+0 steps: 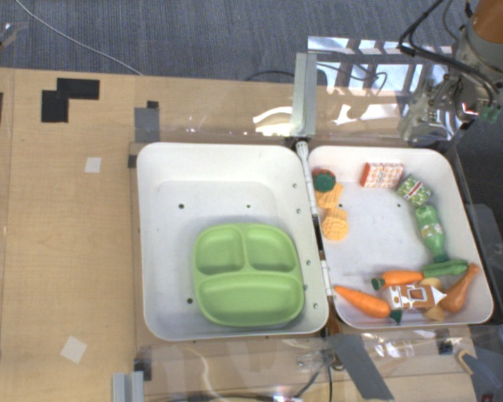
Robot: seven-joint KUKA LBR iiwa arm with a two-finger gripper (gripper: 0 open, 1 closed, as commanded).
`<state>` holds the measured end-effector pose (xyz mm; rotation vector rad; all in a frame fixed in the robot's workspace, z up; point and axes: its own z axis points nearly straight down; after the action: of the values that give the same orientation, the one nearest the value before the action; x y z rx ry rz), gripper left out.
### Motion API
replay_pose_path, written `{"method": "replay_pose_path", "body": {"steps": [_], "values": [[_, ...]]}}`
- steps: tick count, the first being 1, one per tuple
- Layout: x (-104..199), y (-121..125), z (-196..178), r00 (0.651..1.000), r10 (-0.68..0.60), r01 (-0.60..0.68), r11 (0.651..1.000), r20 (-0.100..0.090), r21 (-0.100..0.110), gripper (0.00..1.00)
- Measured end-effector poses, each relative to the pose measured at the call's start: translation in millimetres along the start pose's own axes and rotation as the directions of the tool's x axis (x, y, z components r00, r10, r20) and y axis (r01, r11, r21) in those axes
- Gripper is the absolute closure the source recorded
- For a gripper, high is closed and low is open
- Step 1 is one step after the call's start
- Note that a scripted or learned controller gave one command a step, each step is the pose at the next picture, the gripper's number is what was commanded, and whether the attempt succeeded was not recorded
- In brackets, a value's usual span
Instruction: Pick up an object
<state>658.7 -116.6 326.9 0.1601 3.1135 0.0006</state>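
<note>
Above right bin's (458,174) far corner, gripper (443,111) is hovering.
Toys are lying below-left of it; nearest looks like orange carton (381,174), long axis running left-right. Jaw state: cannot tell.

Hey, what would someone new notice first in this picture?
Probably the green divided plate lying alone in the left bin. Next, the right bin, scattered with toy food: carrots near its front edge and corn by the divider. The tool hangs above that bin's far right corner.
</note>
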Motion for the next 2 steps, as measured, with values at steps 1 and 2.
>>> {"method": "replay_pose_path", "body": {"steps": [1, 2], "values": [[-1.1, -1.5, -8.5, 1.0, 0.001, -0.001, 1.0, 0.003, 0.001, 1.0], [-3.3, -0.2, -22.3, 1.0, -0.001, 0.001, 1.0, 0.015, 0.0, 1.0]]}}
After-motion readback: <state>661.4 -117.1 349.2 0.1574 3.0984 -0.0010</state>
